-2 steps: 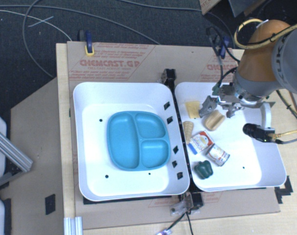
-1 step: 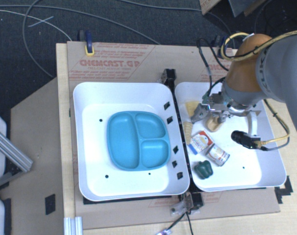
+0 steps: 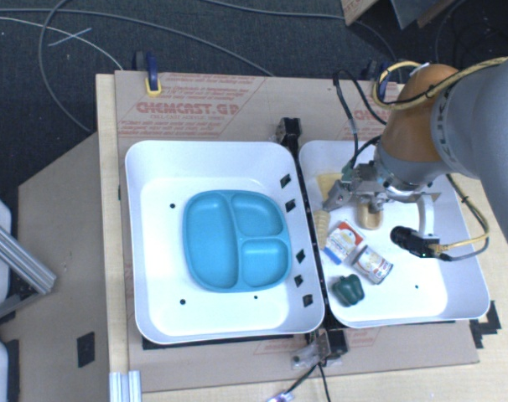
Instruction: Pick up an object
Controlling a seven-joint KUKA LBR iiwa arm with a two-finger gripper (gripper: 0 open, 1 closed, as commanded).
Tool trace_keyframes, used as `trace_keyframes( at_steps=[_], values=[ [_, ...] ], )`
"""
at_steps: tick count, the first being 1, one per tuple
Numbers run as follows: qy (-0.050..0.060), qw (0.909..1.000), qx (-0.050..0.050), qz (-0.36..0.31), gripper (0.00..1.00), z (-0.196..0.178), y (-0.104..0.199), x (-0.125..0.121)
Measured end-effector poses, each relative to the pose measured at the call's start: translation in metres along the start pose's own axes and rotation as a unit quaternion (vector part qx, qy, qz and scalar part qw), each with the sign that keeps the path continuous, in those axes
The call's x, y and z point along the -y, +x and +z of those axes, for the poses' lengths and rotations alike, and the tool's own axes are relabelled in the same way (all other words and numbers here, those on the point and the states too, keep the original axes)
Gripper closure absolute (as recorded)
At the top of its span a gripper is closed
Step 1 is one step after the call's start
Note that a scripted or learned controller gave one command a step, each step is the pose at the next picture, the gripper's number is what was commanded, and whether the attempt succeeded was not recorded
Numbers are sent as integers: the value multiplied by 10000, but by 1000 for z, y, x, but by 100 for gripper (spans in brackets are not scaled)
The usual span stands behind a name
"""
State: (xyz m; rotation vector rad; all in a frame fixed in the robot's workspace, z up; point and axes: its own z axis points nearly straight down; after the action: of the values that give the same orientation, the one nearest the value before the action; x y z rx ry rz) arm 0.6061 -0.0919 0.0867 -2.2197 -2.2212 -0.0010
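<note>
At nine o'clock, the left bin [image 3: 145, 224] bears a blue divided plate [image 3: 236, 239]. Right bin [image 3: 463, 300] objects cluster toward its nine o'clock edge: a yellow piece [image 3: 326, 182], a red-and-white packet [image 3: 344, 243], a small can [image 3: 373, 263], and a dark green object [image 3: 349, 289] at six. The gripper [image 3: 370, 212] hangs over them, beside a tan cork-like piece [image 3: 370, 217]; whether anything is gripped cannot be made out.

Bright, even overhead light washes the white bins [image 3: 145, 249] almost to glare, shadows stay soft, focus turns slightly blurry overall, and the floor toward twelve o'clock lies dim.
</note>
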Motion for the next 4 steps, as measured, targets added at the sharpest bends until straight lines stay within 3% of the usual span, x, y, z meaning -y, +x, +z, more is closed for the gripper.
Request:
trace_keyframes(
  at_steps=[1,3,4],
  values=[
    [-46,10000,23,6,100,-14,-2,-2],
    [-29,10000,11,5,100,-105,-7,5],
    [-37,10000,11,-7,100,-157,0,-4]
  ],
)
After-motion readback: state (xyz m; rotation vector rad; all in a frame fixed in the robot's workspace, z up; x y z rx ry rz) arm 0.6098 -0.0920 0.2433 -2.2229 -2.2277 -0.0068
